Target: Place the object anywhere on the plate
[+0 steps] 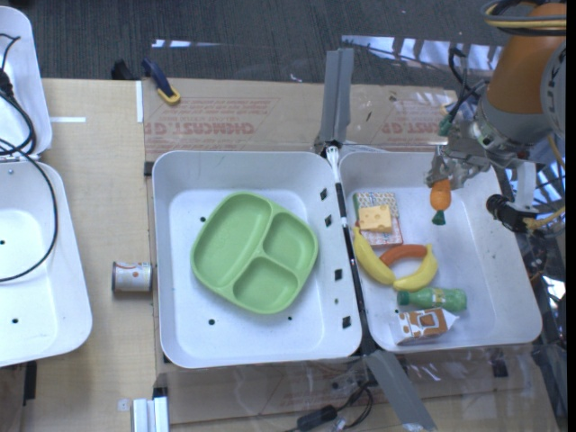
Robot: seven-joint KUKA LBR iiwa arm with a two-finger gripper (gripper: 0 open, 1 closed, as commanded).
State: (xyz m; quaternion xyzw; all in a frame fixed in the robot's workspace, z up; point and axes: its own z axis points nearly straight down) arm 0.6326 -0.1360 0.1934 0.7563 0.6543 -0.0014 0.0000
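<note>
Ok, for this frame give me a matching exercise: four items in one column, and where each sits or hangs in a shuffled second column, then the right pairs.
Items:
1. green plate
2. carrot
3. banana
4. green bottle

Places:
A. hanging below the gripper, near the right bin's far side
B. alone in the left bin
C. right bin, next to the juice carton
D. right bin, curved around a red sausage

Pairs: 1-B, 2-A, 3-D, 4-C
</note>
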